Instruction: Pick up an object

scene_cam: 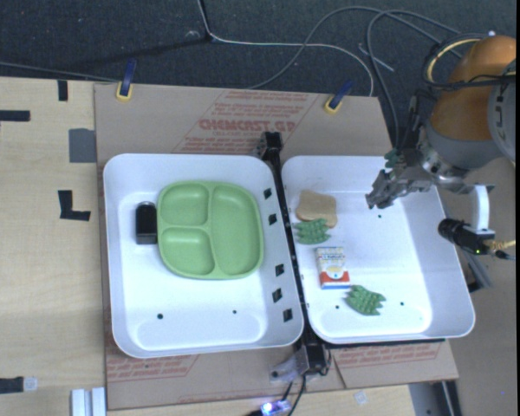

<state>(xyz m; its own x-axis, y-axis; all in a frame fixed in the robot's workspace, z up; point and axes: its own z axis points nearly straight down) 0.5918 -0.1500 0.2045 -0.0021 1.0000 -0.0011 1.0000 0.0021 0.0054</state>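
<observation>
The right bin [416,258] holds a tan bread-like piece [317,206] at its upper left, with a green leafy toy [311,230] just below it. A small white and red carton [331,265] lies near the bin's middle. A second green leafy toy [364,300] rests toward the front. My gripper [383,194] hangs over the bin's upper right part, well right of the bread piece, with nothing visible between its fingers. Its fingertips are dark and small here.
The left bin [126,258] holds a green divided plate [210,230] and a small black block [146,223] beside it. A black divider [282,232] runs between the bins. Cables [347,33] trail across the back. The arm's orange band [481,59] is at the right.
</observation>
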